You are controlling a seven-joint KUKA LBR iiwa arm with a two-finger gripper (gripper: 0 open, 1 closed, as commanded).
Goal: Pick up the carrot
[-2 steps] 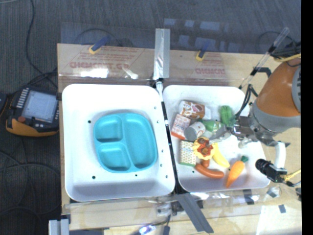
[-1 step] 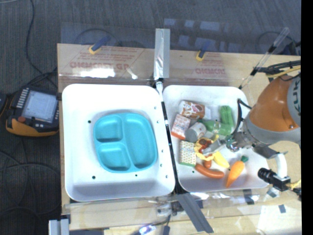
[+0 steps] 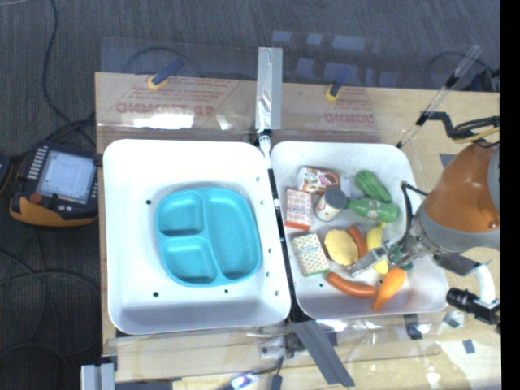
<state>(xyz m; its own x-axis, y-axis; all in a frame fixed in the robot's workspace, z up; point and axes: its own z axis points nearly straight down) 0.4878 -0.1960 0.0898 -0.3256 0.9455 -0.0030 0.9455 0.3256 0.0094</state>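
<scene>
The carrot (image 3: 389, 288) is an orange cone with a green top, lying at the front right of the right bin (image 3: 422, 299). My gripper (image 3: 386, 257) reaches in from the right and hangs over the carrot's green end, low in the bin. The arm's orange band (image 3: 459, 195) sits above it. The wrist and nearby items hide how the gripper meets the carrot.
The right bin is crowded: a red sausage (image 3: 349, 285), a yellow lemon (image 3: 340, 248), a banana (image 3: 374, 237), a green bottle (image 3: 376, 210), a green vegetable (image 3: 371, 184), a can (image 3: 328, 205) and small boxes (image 3: 298, 208). A blue divided tray (image 3: 210, 234) lies in the left bin (image 3: 130, 177).
</scene>
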